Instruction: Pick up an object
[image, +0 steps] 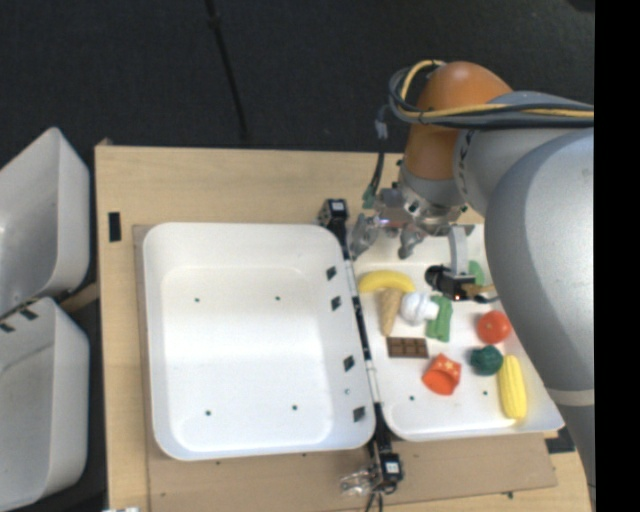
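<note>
From the overhead camera, my claw (393, 232) hangs spread open over the far edge of the right bin (455, 425), gripping nothing, so the pick is not yet made. The nearest candidate, the banana (385, 282), lies just below my fingertips, near the bin's left edge.

Single fixed camera above the bench (230, 170), looking down at a slant, both bins (240, 340) in frame, arm (540, 200) entering from right
</note>
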